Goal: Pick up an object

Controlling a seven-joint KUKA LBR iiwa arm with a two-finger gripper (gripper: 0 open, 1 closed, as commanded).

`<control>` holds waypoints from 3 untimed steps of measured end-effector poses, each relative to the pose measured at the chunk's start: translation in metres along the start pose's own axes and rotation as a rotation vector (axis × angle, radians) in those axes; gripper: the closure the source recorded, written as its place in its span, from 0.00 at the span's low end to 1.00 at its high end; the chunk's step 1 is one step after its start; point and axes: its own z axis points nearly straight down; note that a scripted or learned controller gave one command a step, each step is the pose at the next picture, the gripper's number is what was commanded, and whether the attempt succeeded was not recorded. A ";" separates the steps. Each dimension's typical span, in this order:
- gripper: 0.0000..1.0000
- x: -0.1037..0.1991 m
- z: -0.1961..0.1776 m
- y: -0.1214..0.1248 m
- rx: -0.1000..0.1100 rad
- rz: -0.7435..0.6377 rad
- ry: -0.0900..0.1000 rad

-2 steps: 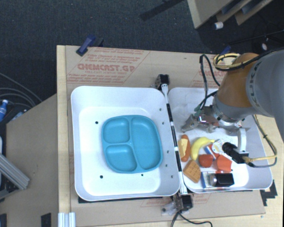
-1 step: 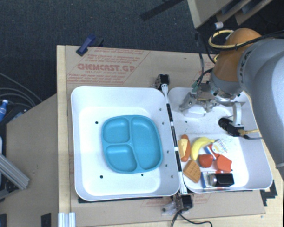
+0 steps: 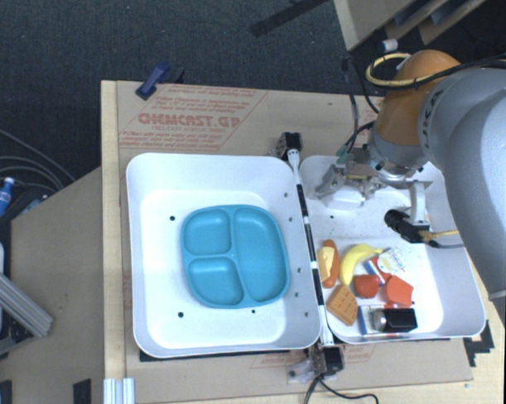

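Evidently looked like small toy food, heaped in the near part of the right bin (image 3: 458, 322), well apart from the hand (image 3: 349, 182) over the far part of that same bin. Could not tell the state of the hand, open or closed; saw nothing held in it. Counted in the heap one yellow banana (image 3: 358, 260), one long orange piece (image 3: 326, 265), one round red piece (image 3: 366, 285), one orange-red block (image 3: 398, 290), one flat tan cracker (image 3: 343, 304), one black block (image 3: 401, 319), one small blue piece (image 3: 362, 319) and one white packet (image 3: 392, 261). Counted also two bins, with one blue divided plate (image 3: 234, 256) of three compartments in the left bin (image 3: 144, 235). Judged the pieces light and stiff, probably smooth and a little slippery, not fragile. Judged the banana the best choice: on the far side of the heap, to be taken across the narrow middle. Expected trouble with the cracker, too flat, and with the round red piece, likely to roll or slip, both touching neighbours.
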 end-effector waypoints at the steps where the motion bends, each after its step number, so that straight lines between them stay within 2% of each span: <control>1: 0.00 0.000 0.000 0.000 0.000 0.000 0.000; 2: 0.00 0.000 0.001 -0.073 0.002 0.002 0.001; 3: 1.00 0.000 -0.009 -0.072 -0.001 0.002 0.001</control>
